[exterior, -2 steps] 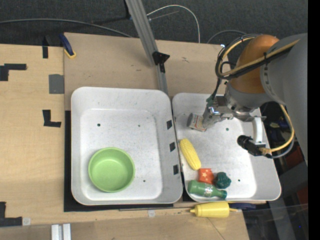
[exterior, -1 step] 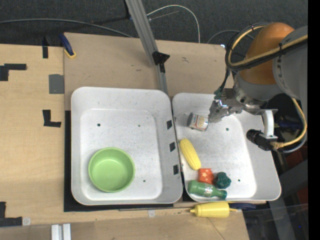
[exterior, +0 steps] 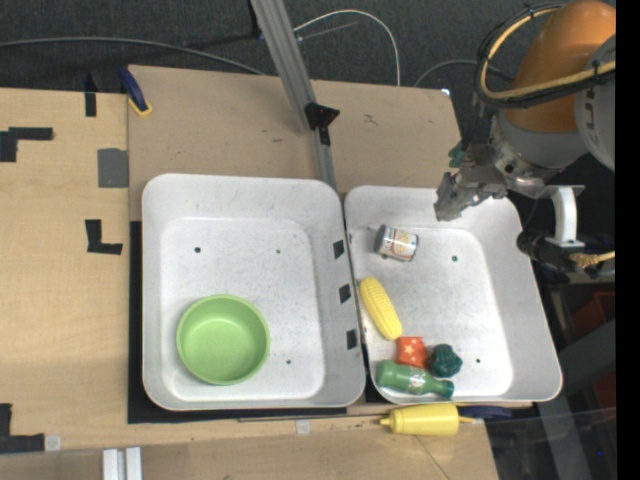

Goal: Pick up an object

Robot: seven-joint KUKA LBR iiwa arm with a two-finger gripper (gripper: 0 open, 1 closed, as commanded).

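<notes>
gripper [exterior: 452,200] hovering at upper edge of right white bin [exterior: 500,298], grip state honestly can't tell. nearest grab: small silver tin can with label [exterior: 397,242], on its side just lower-left. tip: centre over can, straddle across its round body, drop straight.

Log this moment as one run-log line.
phase: approach | tool: above far edge of right bin, nothing seen held | nearest: can | also there: corn | left bin: green bowl
</notes>
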